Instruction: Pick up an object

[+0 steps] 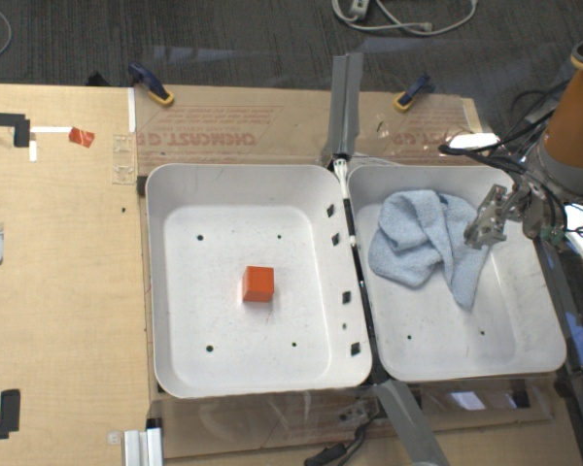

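From above, the metal claw [487, 223] hangs over the right white plastic bin [525, 352]; I cannot tell its state. The crumpled pale-blue cloth [423, 238] lies just left, touching or nearly. The small orange block [258, 284] sits well apart, in the left bin [175, 357].

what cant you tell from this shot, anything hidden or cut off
- Gripper, camera view: fingers too small and blurred against the light blue cloth to read as open or shut, or as touching it.
- Arm: cut off by the right edge.
- Right bin floor under the cloth: hidden.
- Orange block in the left bin: underside unseen.
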Controlling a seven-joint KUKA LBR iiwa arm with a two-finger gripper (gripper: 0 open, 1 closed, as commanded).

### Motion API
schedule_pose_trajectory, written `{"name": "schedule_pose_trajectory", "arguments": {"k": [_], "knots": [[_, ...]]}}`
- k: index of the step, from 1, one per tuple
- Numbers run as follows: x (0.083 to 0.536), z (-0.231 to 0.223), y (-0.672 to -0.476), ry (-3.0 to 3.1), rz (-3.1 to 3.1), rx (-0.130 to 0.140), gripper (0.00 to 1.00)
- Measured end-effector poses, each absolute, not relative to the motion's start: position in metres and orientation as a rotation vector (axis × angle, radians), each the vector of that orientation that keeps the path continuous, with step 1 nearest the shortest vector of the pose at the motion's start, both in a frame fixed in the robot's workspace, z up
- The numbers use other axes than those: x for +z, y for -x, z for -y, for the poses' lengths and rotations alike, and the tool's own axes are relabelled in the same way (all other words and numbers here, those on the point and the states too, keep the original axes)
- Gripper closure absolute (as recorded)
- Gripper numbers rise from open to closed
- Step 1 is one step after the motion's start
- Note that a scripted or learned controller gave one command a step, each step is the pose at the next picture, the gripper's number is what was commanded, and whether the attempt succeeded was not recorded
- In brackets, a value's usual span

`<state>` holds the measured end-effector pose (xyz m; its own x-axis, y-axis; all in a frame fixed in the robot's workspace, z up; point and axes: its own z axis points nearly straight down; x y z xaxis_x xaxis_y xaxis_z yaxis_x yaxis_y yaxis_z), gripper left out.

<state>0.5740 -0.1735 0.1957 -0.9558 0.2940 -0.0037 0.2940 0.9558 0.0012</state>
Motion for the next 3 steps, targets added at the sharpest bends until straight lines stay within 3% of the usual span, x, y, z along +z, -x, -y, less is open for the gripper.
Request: {"name": "schedule_pose_trajectory", "arguments": {"k": [1,2,3], "knots": [[0.189,0.22,-0.577,-0.351,-3.117,0.0,1.0],[0.23,0.222,-0.555,-0.476,-3.1,0.0,1.0],[0.205,0.222,-0.592,-0.327,-3.12,0.0,1.0]]}}
